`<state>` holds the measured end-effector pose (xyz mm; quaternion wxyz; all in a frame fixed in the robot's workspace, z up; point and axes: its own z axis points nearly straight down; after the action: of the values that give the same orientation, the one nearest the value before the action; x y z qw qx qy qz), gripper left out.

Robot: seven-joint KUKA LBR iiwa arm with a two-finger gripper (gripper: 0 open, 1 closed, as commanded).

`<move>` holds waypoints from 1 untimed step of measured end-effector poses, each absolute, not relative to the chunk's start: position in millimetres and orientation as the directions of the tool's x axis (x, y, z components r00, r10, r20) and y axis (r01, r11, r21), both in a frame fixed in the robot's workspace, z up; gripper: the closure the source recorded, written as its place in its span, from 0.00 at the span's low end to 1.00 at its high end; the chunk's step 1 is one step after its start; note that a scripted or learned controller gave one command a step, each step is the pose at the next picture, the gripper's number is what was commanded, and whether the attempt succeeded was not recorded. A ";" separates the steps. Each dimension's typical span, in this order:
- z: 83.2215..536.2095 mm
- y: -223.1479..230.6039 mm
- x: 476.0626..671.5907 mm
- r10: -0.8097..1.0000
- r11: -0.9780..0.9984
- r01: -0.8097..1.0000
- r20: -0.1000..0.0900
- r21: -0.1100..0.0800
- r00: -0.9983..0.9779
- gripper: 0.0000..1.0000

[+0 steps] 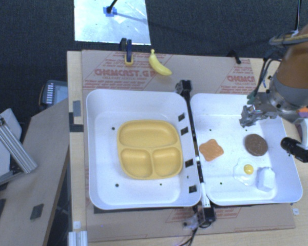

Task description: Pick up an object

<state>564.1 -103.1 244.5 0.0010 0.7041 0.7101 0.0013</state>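
You're pre-grasp: nothing lifted yet. Gripper hovers over right bin, jaw state can't tell. Candidates lie in the bin's front half: brown patty nearest, orange toast piece, fried egg, white block. Descent, grasp, lift left.

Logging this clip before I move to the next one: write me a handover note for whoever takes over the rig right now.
Gripper: low over the upper part of the right bin, nothing seen in it.
Right bin things: brown round patty, orange toast-like piece, fried egg, small white piece, all lying on the bin floor.
Left bin: yellow divided tray.
Banana lies on the board behind the bins.
Done: no pick yet.
Left: grasp and lift one thing; the patty looks nearest.
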 end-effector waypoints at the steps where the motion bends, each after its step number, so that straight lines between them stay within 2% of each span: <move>1: 231.6 -47.1 579.4 1.000 0.010 1.000 0.001 0.002 -0.010 1.00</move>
<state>579.4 -47.1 231.6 0.0004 0.7036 0.7106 0.0012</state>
